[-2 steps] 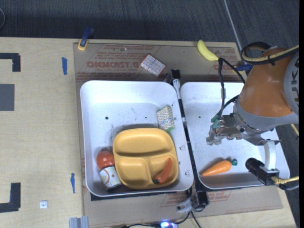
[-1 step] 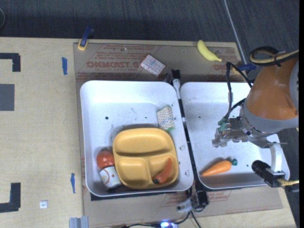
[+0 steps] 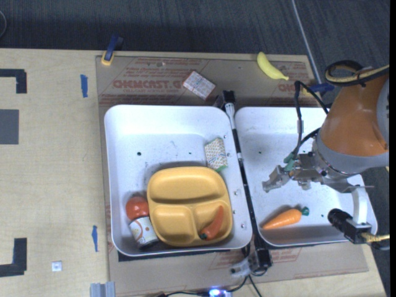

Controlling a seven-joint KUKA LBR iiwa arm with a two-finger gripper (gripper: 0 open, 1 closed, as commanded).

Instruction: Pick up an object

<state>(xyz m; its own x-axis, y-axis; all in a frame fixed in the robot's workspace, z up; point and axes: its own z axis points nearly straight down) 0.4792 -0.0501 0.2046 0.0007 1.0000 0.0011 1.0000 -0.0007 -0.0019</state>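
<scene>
**Two bins, one carrot under the tool**

Two shallow white bins sit side by side on the counter (image 3: 49, 166). In the right bin (image 3: 272, 122) lies an orange toy carrot with a green stem (image 3: 283, 218), near the front wall. Its long axis runs nearly left to right, slightly tilted: the pointed tip faces left toward the divider, the green stem end faces right and a little farther back. The tool (image 3: 272, 182) hangs just behind the carrot, apart from it; whether it is apart or together I cannot tell. The left bin (image 3: 124, 129) holds a yellow compartment tray (image 3: 185, 200), a red-orange pepper-like piece (image 3: 212, 223) in its right compartment, and a small patterned packet (image 3: 216, 153).
</scene>
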